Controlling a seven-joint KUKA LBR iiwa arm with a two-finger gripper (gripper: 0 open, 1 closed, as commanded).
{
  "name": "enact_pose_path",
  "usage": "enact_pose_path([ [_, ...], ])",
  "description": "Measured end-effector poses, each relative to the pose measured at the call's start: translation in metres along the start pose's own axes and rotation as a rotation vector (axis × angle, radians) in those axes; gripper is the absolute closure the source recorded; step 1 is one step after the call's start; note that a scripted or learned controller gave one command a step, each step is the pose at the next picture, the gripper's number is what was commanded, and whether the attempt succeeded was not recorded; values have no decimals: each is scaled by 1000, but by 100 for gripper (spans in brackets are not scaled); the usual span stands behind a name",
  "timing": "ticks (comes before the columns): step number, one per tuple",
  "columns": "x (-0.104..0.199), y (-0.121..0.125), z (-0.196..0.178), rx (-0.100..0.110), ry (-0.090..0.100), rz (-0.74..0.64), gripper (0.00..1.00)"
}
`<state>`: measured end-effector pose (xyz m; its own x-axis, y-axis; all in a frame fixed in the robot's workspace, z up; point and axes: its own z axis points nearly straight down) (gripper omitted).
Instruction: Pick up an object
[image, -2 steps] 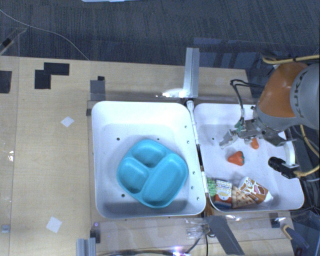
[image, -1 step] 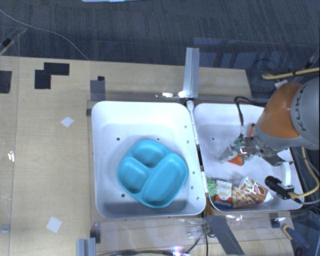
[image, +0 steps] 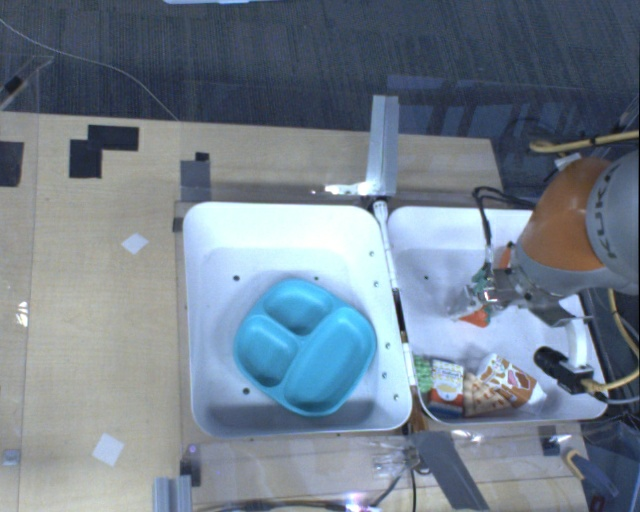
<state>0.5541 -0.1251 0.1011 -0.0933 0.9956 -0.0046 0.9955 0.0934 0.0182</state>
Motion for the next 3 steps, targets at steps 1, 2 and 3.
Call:
enact_pose_path([
  [1, 79, 42, -84, 13, 4, 93, 100],
  [2, 98, 68, -182, 13, 2, 143, 100],
  [3, 119, 12, -157, 19, 1, 345, 100],
])
